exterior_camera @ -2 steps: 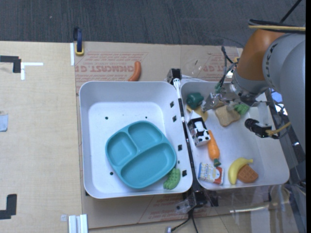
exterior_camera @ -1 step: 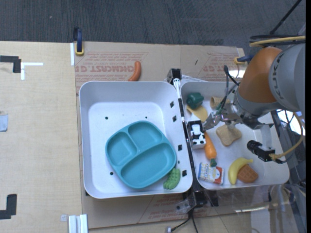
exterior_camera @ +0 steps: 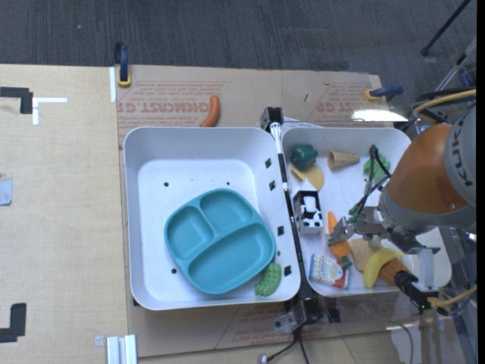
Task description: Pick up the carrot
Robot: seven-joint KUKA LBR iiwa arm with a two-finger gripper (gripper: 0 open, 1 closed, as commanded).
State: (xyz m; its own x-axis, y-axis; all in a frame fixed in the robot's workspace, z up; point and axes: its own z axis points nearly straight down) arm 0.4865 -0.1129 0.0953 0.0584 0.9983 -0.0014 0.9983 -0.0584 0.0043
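The carrot is a short orange piece lying in the right bin, near its front left among other toy food. My gripper hangs right over the carrot's upper end, and its metal tip hides part of the carrot. The view does not tell whether the gripper touches the carrot or stands just above it. The grey arm with its orange band reaches in from the right across that bin.
Crowding the carrot are a juice box, a banana, a bread slice and a black-and-white toy. A green pepper and a cone lie at the back. The left bin holds a blue plate.
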